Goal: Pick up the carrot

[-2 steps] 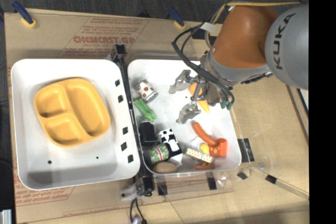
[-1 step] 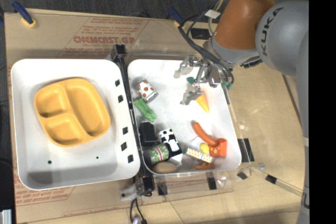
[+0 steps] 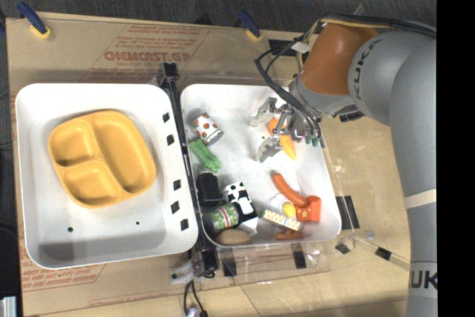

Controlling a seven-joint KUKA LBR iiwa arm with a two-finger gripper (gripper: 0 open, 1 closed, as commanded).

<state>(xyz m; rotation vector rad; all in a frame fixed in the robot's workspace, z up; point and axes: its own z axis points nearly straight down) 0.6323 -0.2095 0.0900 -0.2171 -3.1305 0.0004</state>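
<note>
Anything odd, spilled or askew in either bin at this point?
Nothing spilled or broken. Toys lie jumbled along the right bin near edge; the yellow tray sits askew in the left bin. The gripper has an orange piece between its fingers.

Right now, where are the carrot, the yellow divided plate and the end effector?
carrot [image 3: 286, 145]: camera view, its orange body between the fingers.
yellow divided plate [image 3: 102, 157]: camera view, its centre ridge.
end effector [image 3: 275, 131]: camera view, midway between fingertips.

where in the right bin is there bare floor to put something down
The right bin has bare floor along its far wall, left of the gripper, and mid-floor between the green toy and the gripper. The near end is crowded: can, red box.
</note>
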